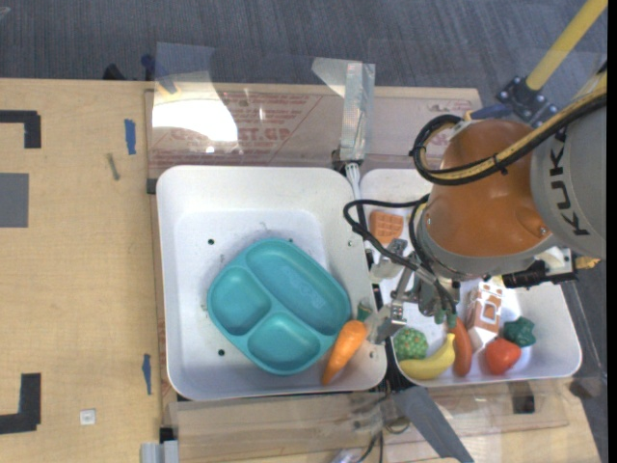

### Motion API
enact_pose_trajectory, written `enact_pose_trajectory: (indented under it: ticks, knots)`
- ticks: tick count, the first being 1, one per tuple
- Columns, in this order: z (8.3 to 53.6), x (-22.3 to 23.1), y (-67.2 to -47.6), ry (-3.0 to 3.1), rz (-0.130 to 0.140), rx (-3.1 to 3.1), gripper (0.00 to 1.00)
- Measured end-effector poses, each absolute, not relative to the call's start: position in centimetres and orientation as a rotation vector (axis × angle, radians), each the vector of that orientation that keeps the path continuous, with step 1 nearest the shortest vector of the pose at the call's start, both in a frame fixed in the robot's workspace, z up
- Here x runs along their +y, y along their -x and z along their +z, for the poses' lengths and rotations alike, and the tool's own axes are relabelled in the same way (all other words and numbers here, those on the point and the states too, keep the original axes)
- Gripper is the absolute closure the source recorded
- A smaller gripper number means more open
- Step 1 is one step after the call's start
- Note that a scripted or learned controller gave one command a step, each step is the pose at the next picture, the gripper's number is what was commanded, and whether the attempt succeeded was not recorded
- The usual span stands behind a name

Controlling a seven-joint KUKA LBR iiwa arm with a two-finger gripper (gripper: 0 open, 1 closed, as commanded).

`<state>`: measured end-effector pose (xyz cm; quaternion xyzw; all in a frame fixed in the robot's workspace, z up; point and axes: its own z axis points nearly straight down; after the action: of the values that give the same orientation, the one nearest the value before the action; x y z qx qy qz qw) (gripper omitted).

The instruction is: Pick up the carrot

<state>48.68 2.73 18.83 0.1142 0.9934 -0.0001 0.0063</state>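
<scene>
Working on a wooden worktop (pixel 77 258) carrying two white bins. Reaching in from the right with the grey and orange arm (pixel 487 201), hanging over the far-left part of the right bin (pixel 569 355) and hiding much of it. Finding in the left bin (pixel 183 201) a teal divided plate (pixel 280 302), and the carrot (pixel 345 348) lying tilted in that bin's near right corner, touching the plate's edge and close against the bin's right wall. Hovering with the jaws just beside the carrot's leafy end, above the wall between the bins; not being able to tell whether open or closed.

Risking, probably, a jaw coming down on the wall or on the plate rim, given how tightly the carrot is being hemmed in. Risking also a slip along the tapered, slanted body. Possibly confusing it with the slim red-orange vegetable (pixel 463 347) beside the banana (pixel 429 363) in the right bin.
</scene>
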Motion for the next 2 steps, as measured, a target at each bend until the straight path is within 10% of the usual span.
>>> enact_pose_trajectory:
  ticks: [1, 2]
  knots:
    - [18.5, 3.1, -57.2, -0.861, 0.002, 3.015, 0.00]
    - [18.4, 4.0, -48.0, -0.818, 0.002, 3.032, 0.00]
